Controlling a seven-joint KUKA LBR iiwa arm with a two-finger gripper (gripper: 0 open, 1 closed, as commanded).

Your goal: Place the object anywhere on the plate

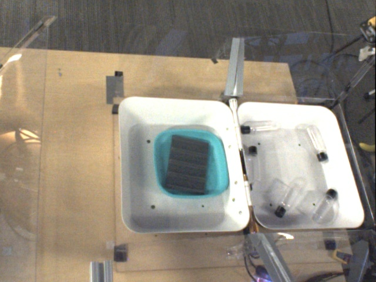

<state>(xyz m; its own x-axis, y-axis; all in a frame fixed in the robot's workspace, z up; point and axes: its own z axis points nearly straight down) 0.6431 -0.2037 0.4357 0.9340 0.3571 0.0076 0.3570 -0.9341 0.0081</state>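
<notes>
1. Camera view shows the task's thing, a dark ridged block (pixel 188 164), lying flat on the teal plate (pixel 160 157), which sits in the middle of the left bin (pixel 126 157), at frame centre.
2. The block lies wholly inside the plate's rim, tilted a little off the bin's edges, with teal showing on all four sides. Judged from this, the placing looks done, and the step in hand is to leave it undisturbed.
3. Whether the gripper is spread or pressed together cannot be told from this frame.
4. To finish well, any arm travel should keep high over the left bin and leave toward the right of the frame. A low sweep could catch the block's raised ridges and drag it over the plate's shallow lip.
5. The plate rests loose on the bin floor, so a knock to its rim would probably slide plate and block together. Stay off the rim as well.
6. The right bin (pixel 346 157) holds several clear vials with black caps, one near its upper left corner (pixel 258 127), one at upper right (pixel 315 141) and others along the lower edge (pixel 288 198). They look light and likely to roll, so a retreat across that bin should stay clear of them.
7. The metal bar (pixel 235 69) above the seam between the bins stands proud of the bench (pixel 64 157), so it is one more thing to pass over, not through.
</notes>
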